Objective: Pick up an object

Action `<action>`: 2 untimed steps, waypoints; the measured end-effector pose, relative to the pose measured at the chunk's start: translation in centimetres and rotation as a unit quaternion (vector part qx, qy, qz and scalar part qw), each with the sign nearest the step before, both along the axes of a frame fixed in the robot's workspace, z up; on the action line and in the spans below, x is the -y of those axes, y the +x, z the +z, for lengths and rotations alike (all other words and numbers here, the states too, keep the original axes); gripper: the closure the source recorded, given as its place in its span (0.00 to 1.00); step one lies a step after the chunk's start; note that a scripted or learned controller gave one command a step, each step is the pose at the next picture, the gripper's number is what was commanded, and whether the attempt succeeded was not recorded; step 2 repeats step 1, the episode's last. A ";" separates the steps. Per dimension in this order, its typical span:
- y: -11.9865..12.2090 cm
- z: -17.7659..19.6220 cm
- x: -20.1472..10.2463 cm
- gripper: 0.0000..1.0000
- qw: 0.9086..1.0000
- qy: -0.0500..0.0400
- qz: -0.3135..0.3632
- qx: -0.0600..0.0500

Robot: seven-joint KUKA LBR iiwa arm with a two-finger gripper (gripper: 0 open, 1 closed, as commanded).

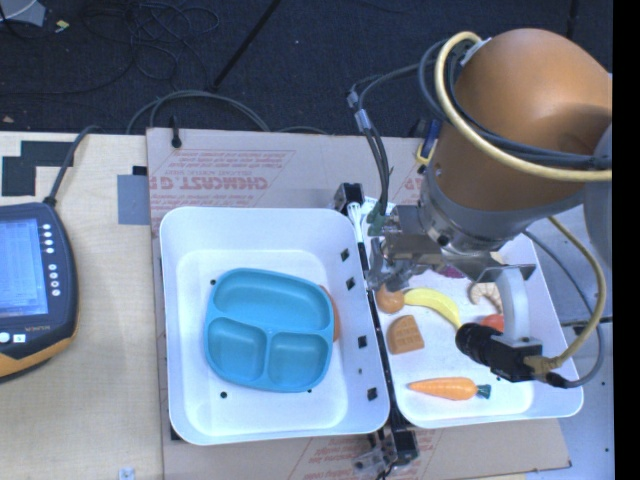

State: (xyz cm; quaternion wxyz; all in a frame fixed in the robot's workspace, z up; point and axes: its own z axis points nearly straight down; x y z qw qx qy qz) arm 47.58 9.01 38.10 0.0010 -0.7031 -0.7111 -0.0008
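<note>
A banana (437,304), a bread piece (405,334) and a carrot (443,389) lie in the right bin (560,393). The gripper (392,268) hangs over that bin's far left corner; I cannot tell its grip state. A blue divided plate (268,329) sits in the left bin (190,268).

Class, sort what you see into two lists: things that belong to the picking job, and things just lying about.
Belongs to the job:
pincer
banana
carrot
brown biscuit-like piece
right bin

Lying about:
blue divided plate
left bin
handheld control pad
</note>
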 end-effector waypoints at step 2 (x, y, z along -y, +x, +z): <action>0.0 0.8 0.4 1.00 1.000 -0.002 -0.002 -0.003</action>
